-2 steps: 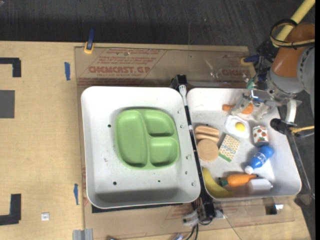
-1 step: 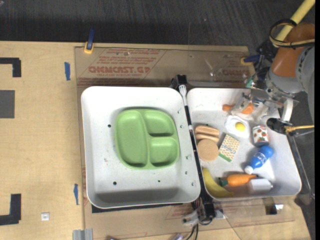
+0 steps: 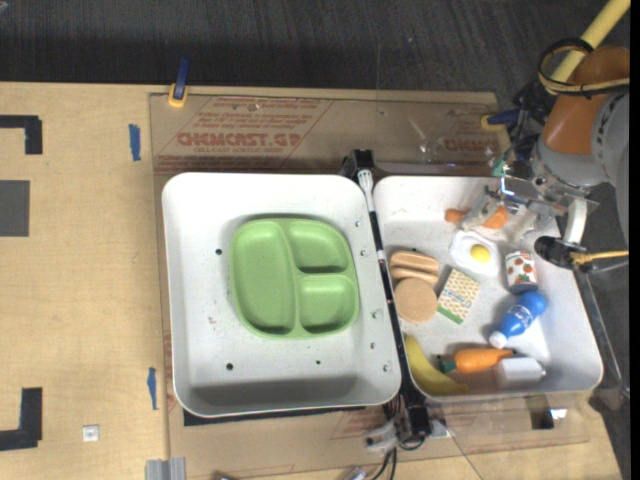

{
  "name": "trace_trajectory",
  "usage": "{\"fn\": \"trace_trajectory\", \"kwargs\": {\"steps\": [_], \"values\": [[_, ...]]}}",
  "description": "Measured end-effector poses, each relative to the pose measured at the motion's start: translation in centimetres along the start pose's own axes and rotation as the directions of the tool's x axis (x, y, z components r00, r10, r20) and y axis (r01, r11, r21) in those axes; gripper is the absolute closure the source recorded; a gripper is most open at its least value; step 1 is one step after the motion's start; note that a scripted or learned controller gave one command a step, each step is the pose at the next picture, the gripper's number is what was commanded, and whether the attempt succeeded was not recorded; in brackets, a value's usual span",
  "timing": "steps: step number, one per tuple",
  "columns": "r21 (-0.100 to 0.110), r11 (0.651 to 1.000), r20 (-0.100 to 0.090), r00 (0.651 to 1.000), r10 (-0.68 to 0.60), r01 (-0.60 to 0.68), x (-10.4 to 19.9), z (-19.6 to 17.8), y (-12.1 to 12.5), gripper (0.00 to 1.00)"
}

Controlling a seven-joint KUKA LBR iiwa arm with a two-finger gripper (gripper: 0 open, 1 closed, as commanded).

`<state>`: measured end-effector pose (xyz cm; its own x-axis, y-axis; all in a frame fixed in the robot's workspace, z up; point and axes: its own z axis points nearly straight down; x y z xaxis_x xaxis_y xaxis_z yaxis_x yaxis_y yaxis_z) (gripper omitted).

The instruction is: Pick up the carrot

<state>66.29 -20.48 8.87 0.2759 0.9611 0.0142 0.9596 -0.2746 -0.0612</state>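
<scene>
The carrot (image 3: 478,359), orange with a green stub at its left end, lies on its side near the front wall of the right bin (image 3: 420,200). It rests between a banana (image 3: 428,372) and a white block (image 3: 521,370). My gripper (image 3: 507,201) hangs over the back of that bin, well behind the carrot, with the grey and orange arm (image 3: 578,118) rising behind it. Small orange pieces (image 3: 457,215) lie on the bin floor just beside and under the gripper.
The right bin also holds a fried egg (image 3: 476,253), a hot dog bun (image 3: 413,265), a round cookie (image 3: 417,300), a patterned packet (image 3: 459,295), a small can (image 3: 520,268) and a blue bottle (image 3: 520,316). A green divided plate (image 3: 262,273) sits in the left bin (image 3: 190,268).
</scene>
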Motion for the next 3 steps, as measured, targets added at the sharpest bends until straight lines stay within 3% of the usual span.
{"fn": "trace_trajectory", "kwargs": {"steps": [1, 2, 3], "values": [[0.004, 1.0, 0.01, 1.0, 0.001, -0.001, -0.37, -0.86, -0.16, 1.0], [0.005, 1.0, 0.005, 1.0, -0.002, 0.001, -0.1, -0.93, -0.12, 0.0], [0.005, 1.0, 0.002, 1.0, 0.005, -0.005, -0.08, -0.05, -0.11, 0.0]]}}
